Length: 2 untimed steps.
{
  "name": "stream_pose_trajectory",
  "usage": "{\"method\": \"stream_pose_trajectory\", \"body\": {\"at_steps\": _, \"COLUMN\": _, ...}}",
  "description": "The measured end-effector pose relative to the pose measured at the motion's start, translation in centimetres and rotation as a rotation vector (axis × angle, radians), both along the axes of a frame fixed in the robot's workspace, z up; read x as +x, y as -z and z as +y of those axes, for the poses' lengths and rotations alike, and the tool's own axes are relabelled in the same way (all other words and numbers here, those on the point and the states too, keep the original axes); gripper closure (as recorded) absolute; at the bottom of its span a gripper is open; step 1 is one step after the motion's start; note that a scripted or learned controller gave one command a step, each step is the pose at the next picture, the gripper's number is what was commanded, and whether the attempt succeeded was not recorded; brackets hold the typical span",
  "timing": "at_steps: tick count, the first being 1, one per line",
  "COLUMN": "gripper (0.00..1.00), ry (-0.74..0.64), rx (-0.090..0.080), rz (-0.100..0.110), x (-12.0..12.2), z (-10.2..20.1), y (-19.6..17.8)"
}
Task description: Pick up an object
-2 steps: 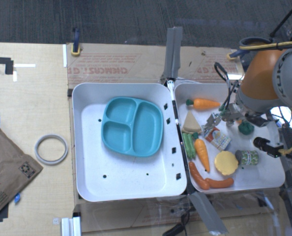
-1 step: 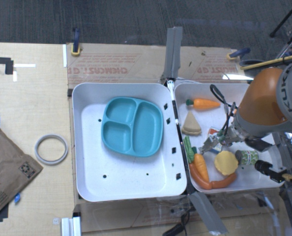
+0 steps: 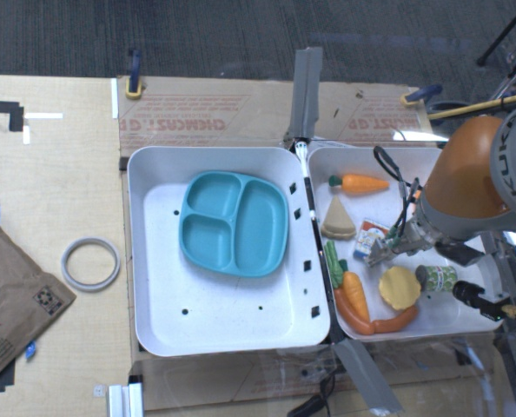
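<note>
1. Camera view gives me the two white bins side by side, and I take the right bin [image 3: 345, 150] as my landmark; the left bin [image 3: 145, 233] touches it along the shared wall.
2. My arm [image 3: 471, 176] comes in over the right bin's far right side, its orange band the biggest thing above it.
3. A teal divided plate [image 3: 234, 222] lies flat in the left bin, well apart from the right bin's contents.
4. The gripper [image 3: 387, 250] sits low near the middle of the right bin. I cannot tell how far the jaws stand apart, and I see nothing clearly between them.
5. Objects in the right bin: a carrot [image 3: 364, 182] near the back wall, well clear of the gripper; a tan wedge [image 3: 338, 219] against the left wall; a small red and white packet [image 3: 369, 234] just left of the gripper, seemingly touching it.
6. Toward the front of that bin: a yellow round piece [image 3: 400, 287] just below the gripper, a second carrot [image 3: 355, 295] to its left, and a sausage [image 3: 384, 324] curving along the front wall.
7. A green stalk [image 3: 334, 263] lies along the left wall.
</note>
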<state>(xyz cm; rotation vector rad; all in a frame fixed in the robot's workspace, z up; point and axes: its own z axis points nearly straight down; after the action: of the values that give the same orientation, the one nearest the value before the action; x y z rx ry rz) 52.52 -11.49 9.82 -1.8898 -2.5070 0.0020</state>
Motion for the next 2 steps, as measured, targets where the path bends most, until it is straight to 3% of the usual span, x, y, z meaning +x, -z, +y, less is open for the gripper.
{"method": "stream_pose_trajectory", "body": {"at_steps": 1, "gripper": 1.0, "ry": 0.194, "rx": -0.003, "rz": -0.001, "x": 8.9, "z": 7.2, "y": -9.2}}
{"method": "stream_pose_trajectory", "body": {"at_steps": 2, "gripper": 1.0, "ry": 0.009, "rx": -0.003, "rz": -0.003, "x": 9.3, "z": -2.9, "y": -9.8}}
